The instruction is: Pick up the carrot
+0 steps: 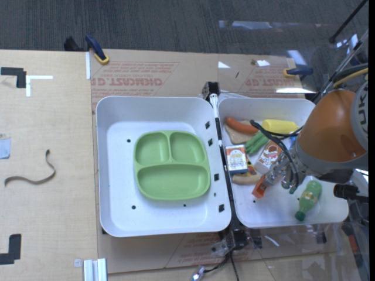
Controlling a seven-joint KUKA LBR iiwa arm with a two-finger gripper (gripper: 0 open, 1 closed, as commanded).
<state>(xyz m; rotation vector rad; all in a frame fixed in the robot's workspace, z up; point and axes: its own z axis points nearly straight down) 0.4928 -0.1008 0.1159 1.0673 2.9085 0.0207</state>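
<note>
1. In the camera view, the left bin [111, 215] carried a green divided plate [172, 165] near its middle.
2. The right bin [328, 214] held a clutter — the carrot [241, 125] lay by the far-left corner, a yellow item [279, 125] beside it, a small carton [236, 159] against the left wall, and a green bottle [307, 198] near the front-right corner.
3. The gripper [280, 176] hovered over the bin's middle — its grasp could not be made out.

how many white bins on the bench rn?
2. Left bin holds the green plate; right bin holds the toy food, under the arm.
</note>
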